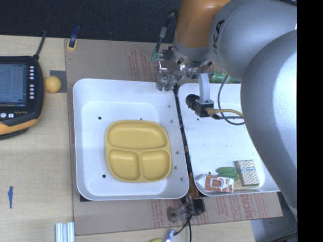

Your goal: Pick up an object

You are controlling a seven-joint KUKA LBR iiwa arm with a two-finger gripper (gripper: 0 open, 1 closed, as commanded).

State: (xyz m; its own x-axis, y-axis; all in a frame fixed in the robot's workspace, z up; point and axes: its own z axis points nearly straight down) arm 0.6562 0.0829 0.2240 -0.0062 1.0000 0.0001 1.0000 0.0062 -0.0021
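A yellow divided tray [137, 150] lies flat in the left white bin [86, 135]. At the front corner of the right white bin [222, 145] lie a small orange and white packet [219, 183], a green object [228, 172] and a beige box [247, 173]. My gripper [165, 80] hangs over the far end of the wall between the two bins, well behind the yellow tray and far from the small items. I see nothing held in it. The arm hides the right bin's far right part.
A teach pendant [17, 95] lies on the bench at the left, with a yellow ball [52, 83] beside it. A black cable fitting [199, 105] hangs under the wrist over the right bin. Something green [220, 77] peeks out behind the arm.
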